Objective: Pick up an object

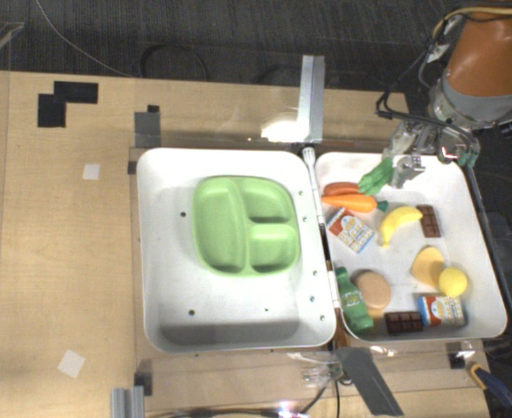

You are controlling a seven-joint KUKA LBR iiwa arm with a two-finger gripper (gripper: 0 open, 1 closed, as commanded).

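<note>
Left bin (165, 259): we list one green divided tray (243, 225), centred, out of play. Right bin (487, 259): toy foods crowded loosely for picking, namely carrot (350, 203), banana (398, 222), lemon (453, 280) and bottle (350, 296). At its twelve o'clock, a green toy (376, 179) lies just beside the gripper (404, 168); whether the gripper is spread or closed, we cannot tell.

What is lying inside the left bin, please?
The left bin holds one green tray with three compartments. Whatever lies beneath the tray is covered.
</note>
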